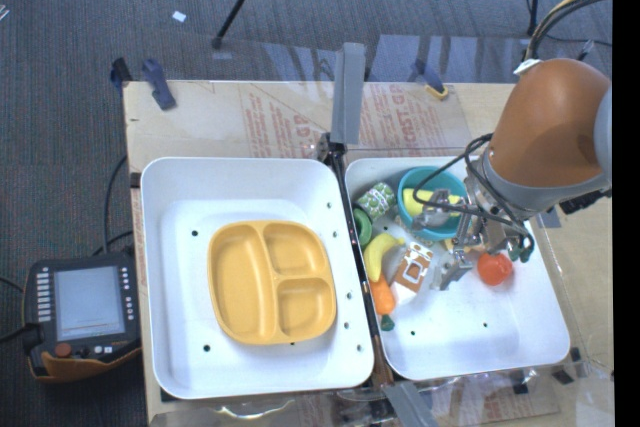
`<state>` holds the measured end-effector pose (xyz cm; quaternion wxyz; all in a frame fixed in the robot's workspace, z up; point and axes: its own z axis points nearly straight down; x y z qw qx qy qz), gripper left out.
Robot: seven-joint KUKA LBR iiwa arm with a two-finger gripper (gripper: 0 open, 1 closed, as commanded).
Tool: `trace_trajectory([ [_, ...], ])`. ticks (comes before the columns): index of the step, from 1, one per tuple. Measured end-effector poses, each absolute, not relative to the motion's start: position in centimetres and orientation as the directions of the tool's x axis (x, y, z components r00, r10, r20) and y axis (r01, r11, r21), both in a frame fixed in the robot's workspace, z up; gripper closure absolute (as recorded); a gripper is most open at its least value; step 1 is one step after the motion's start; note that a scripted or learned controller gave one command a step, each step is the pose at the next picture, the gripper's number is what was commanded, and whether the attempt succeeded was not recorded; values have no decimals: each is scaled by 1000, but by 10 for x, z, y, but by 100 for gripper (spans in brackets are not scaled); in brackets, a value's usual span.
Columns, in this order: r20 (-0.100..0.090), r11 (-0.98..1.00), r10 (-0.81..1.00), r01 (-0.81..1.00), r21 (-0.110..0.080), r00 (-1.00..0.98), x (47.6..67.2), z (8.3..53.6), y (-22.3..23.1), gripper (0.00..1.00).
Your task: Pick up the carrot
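Observation:
The carrot [382,296] is a short orange piece with a green end. It lies at the left wall of the right bin [470,340], just below a yellow banana [375,255]. My gripper [456,263] hangs over the middle of the right bin, under the orange-banded wrist. It sits between a small brown and white box [410,267] and a red tomato [494,268], roughly a hand's width right of the carrot. Nothing shows held in it.
A blue bowl [428,205] holding something yellow, a green and white cup [377,198] and a green item [362,226] crowd the back left of the right bin. The left bin [175,215] holds a yellow divided plate [270,280].

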<state>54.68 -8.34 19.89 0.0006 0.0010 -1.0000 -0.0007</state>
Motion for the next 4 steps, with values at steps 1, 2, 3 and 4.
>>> trace_trajectory([
  [1,1,978,-207,-207,3,-978,544,187,-7,0],
  [2,2,969,-247,-247,3,-969,480,187,34,0],
  [3,1,968,-251,-251,3,-968,482,196,35,100],
  [4,0,907,-420,-420,2,-907,483,205,79,100],
])
